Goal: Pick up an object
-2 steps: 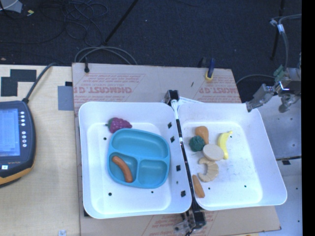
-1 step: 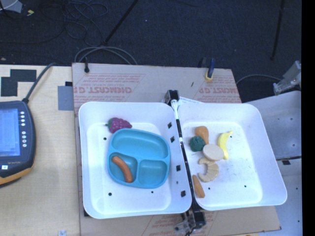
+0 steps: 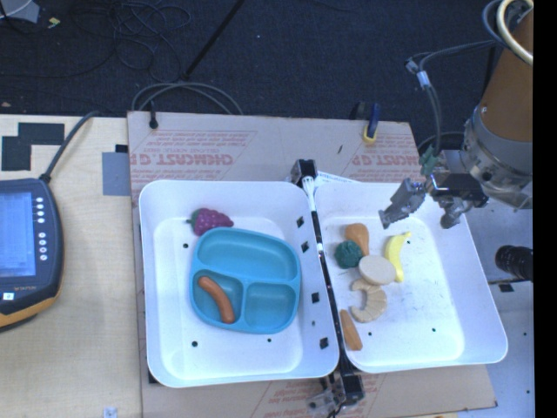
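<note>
Overhead, from the one fixed camera, we saw the table (image 3: 78, 146) carrying two shallow white bins side by side on a sheet of cardboard (image 3: 261, 146). The left bin (image 3: 165, 338) held a blue divided plate (image 3: 245, 279) with a toy sausage (image 3: 217, 297) lying in its lower left compartment, and a purple bunch of grapes (image 3: 210, 220) sat just beyond the plate's upper left edge. The right bin (image 3: 452, 320) held a loose cluster toward its left half: an orange piece (image 3: 357, 235), a dark green lump (image 3: 349, 253) just below it, a pale round slice (image 3: 377, 270), a yellow banana (image 3: 397, 252) to the right of that slice, a tan curved piece (image 3: 372, 304) lower down, and an orange stick (image 3: 350, 330) lying near the divider. The arm (image 3: 505, 120) reached in from the right, and its gripper (image 3: 429, 209) hung above the upper right part of the right bin, up and to the right of the banana. We saw the fingers (image 3: 401, 204) spread apart with nothing between them. A handheld control pendant (image 3: 26, 246) rested on the table at the far left.
</note>
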Motion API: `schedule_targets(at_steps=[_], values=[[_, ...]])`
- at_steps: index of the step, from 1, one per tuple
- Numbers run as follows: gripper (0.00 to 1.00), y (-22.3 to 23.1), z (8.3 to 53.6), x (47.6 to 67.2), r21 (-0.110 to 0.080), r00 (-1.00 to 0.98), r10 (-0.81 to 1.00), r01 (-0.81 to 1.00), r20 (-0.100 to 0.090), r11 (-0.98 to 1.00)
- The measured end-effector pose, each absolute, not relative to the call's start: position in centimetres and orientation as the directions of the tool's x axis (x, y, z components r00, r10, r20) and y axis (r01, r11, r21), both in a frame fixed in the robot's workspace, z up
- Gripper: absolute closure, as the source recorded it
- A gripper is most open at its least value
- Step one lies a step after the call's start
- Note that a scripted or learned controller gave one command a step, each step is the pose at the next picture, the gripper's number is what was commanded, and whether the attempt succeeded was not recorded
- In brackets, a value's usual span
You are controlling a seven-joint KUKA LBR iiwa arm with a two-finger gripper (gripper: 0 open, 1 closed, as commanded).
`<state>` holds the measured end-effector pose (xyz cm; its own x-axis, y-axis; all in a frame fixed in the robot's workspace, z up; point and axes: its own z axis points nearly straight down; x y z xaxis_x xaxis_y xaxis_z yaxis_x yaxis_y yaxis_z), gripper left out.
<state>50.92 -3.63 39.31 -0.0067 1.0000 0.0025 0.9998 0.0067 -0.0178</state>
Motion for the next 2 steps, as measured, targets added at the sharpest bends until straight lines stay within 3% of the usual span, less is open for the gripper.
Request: schedule_targets(at_steps=[1, 2], values=[[1.00, -4.1, 41.1, 51.0, -0.005, -0.001, 1.000, 1.000, 0.000, 0.001], [1.00, 2.6, 43.9, 47.5, 0.000, -0.007, 1.000, 1.000, 0.002, 0.007]])
